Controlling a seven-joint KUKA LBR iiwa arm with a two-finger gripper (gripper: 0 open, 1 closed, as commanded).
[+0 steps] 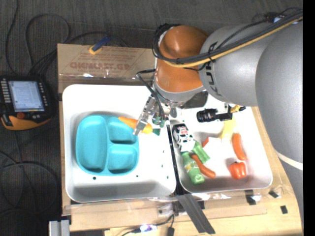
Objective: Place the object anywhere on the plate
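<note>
A turquoise plate (98,146) with three compartments lies in the left bin (152,176). My gripper (143,125) hangs over the plate's upper right corner, pointing down and to the left. A small orange object (128,121) sits between its fingers, sticking out to the left over the plate's rim. The gripper is shut on it. A small green piece (158,128) shows just right of the fingers. The orange wrist band (179,58) and grey arm cover the back of the right bin.
The right bin (261,176) holds a black-and-white toy (181,134), green items (193,167), an orange carrot (204,167), a red pepper (237,170), an orange sausage shape (238,146) and a yellow piece (227,129). A cardboard sheet (103,60) lies behind the left bin.
</note>
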